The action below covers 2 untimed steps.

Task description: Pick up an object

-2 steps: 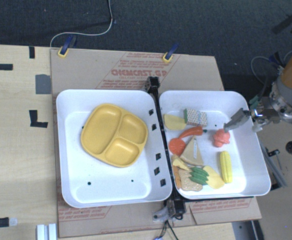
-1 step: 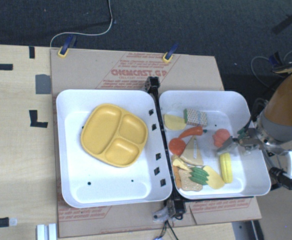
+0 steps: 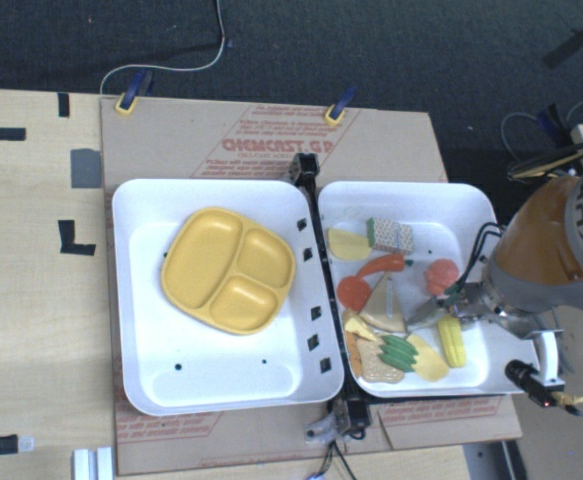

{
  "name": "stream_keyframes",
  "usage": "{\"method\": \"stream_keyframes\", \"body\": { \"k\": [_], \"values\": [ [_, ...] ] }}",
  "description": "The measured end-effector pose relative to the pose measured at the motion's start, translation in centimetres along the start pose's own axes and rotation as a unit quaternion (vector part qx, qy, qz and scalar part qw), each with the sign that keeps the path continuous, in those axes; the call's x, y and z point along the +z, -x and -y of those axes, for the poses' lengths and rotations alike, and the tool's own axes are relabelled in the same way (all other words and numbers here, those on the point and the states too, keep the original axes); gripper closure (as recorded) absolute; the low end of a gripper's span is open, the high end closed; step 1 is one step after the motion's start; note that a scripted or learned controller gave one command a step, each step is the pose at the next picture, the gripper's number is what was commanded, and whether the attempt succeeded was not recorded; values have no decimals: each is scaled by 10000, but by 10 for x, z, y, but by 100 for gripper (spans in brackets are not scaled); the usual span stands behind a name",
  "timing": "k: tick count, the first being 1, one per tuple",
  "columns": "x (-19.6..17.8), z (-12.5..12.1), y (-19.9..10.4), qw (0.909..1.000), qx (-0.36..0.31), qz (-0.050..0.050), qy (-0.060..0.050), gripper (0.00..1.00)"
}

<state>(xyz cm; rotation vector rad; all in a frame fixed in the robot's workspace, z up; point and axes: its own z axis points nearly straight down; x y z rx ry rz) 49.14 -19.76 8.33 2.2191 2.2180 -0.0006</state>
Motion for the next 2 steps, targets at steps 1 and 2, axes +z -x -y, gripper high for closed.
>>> {"method": "stream_keyframes", "body": {
  "k": [1, 2],
  "values": [
    [-13, -2, 1, 10000, -2, -8, 7, 100],
    [-2, -80, -75, 10000, -52, -13, 9, 100]
  ]
}}
